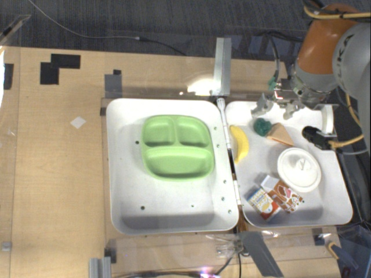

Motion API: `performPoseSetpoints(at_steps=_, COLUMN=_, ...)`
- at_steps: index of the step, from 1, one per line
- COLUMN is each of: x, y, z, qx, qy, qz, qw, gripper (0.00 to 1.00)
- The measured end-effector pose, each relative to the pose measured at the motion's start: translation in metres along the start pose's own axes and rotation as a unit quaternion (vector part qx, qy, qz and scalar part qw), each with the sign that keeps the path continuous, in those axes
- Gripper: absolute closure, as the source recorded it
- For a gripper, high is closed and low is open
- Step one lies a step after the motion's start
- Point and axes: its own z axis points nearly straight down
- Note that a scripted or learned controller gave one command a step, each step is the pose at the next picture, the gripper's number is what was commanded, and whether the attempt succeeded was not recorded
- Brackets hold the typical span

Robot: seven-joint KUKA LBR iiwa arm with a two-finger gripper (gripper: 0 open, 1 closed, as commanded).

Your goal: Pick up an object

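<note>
My gripper (274, 109) hangs over the far end of the right bin (342, 204), open, with nothing between its fingers. Just below it lie a small teal object (262, 126) and a tan wedge (282, 135). A yellow banana (240, 143) rests along the bin's left wall. Nearer the front sits a white round bowl (299, 168). A blue-and-white carton (261, 197) and a red-brown packet (285, 198) lie side by side by the front wall.
The left bin (124, 207) holds a green divided plate (176, 146) in its middle. A metal divider (229, 155) separates the two bins. The arm with its orange band (319, 45) comes in from the upper right.
</note>
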Motion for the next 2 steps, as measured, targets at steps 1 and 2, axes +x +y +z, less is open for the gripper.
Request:
performPoseSetpoints(at_steps=1, x=-0.009, y=0.0, z=0.094, qx=-0.001, qy=0.0, qz=-0.003, qw=1.0, gripper=0.0)
performPoseSetpoints(at_steps=2, x=-0.019, y=0.019, z=0.103, qx=-0.001, qy=0.0, qz=0.019, qw=0.9998, gripper=0.0)
